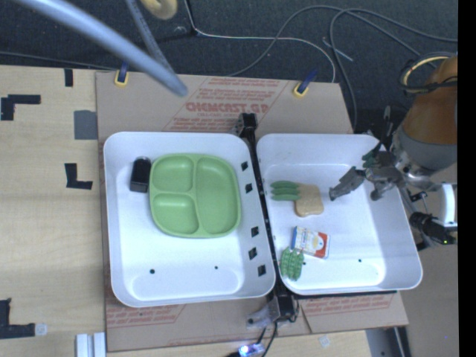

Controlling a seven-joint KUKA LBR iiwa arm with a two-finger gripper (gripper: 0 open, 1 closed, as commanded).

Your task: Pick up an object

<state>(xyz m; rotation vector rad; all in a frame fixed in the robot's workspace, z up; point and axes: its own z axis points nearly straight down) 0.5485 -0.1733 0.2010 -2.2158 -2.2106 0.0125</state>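
Observation:
The right bin (pixel 387 270) holds a tan bread-like piece (pixel 309 201), a green ridged item (pixel 283 191) just left of it, a small white, blue and red carton (pixel 309 242), and a green leafy piece (pixel 291 262) near the front. My gripper (pixel 357 190) hangs over the bin's right half, to the right of the tan piece and apart from it. Its fingers are spread open with nothing between them. One finger (pixel 342 187) points down-left toward the tan piece.
The left bin (pixel 126 274) carries a green divided plate (pixel 195 195) with a black block (pixel 140 175) at its left side. A divider with black clips (pixel 253 199) separates the bins. Cables run over the dark surface behind the bench.

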